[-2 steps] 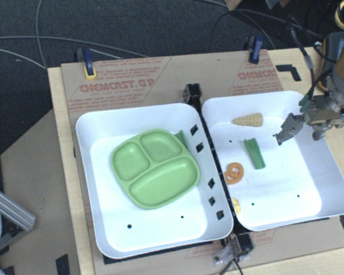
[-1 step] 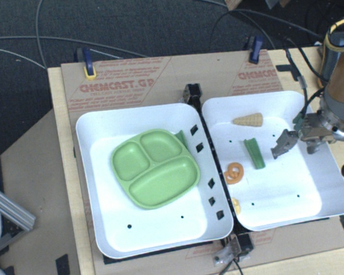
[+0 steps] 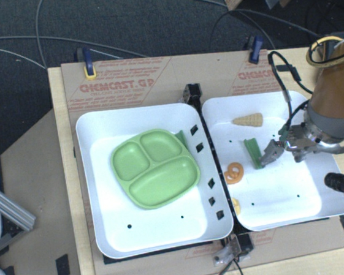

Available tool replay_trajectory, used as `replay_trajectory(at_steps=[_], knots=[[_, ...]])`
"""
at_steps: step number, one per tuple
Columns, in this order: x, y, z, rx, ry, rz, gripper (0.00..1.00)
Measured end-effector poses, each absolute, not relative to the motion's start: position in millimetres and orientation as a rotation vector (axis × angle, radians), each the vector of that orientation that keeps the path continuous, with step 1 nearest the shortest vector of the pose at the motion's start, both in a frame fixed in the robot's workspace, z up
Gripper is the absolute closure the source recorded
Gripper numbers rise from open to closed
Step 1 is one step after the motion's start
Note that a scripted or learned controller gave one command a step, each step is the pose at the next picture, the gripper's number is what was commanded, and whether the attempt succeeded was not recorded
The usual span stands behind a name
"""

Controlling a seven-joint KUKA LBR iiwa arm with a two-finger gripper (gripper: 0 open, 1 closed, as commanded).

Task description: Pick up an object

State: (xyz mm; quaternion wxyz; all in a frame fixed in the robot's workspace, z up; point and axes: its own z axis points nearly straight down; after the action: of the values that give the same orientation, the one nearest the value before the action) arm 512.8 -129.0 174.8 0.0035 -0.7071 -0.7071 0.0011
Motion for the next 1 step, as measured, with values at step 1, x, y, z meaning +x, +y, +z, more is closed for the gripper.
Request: replay_trajectory(at_steps=[1], knots=[[515.2,-126.2,111.9,-2.215,-2.216,0.005,0.0]])
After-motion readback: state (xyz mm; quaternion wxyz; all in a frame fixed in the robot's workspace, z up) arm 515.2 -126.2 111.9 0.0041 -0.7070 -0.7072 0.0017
